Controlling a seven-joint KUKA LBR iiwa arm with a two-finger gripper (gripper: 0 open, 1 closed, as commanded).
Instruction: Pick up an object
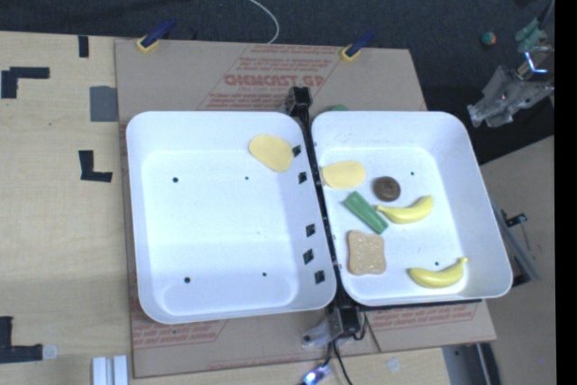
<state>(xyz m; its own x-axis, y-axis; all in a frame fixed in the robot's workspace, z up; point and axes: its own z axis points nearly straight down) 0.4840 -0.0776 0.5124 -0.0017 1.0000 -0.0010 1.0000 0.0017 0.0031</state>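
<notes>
Two shallow white bins sit side by side on a sheet of brown cardboard [270, 77], which lies on the wooden bench [54, 194].

Left bin [162, 221]: we see a single pale yellow disc [271, 152] in its far right corner, close to the wall shared with the other bin.

Right bin [469, 194]: here lie the other objects that could be picked. A second yellow disc [343, 175] rests against the dividing wall at the far left of this bin. Just to its right is a small round brown piece [387, 188]. A green strip [365, 213] lies at a slant near the middle, its right end touching the upper banana [407, 211], which curves below the brown piece. Nearer to us, a tan slice shaped like bread [366, 252] lies close to the dividing wall. A lower banana [438, 273] lies by the near right corner, apart from the slice.

The gripper [509, 95] appears at the far right, outside and beyond the right bin, over the dark floor. It is small and partly blurred, so we cannot tell how its jaws stand; we see no object in it.

A white cable [257, 4] trails over the dark floor beyond the cardboard, and two yellow-and-blue clamps [155, 35] hold the far edge of the sheet.
</notes>
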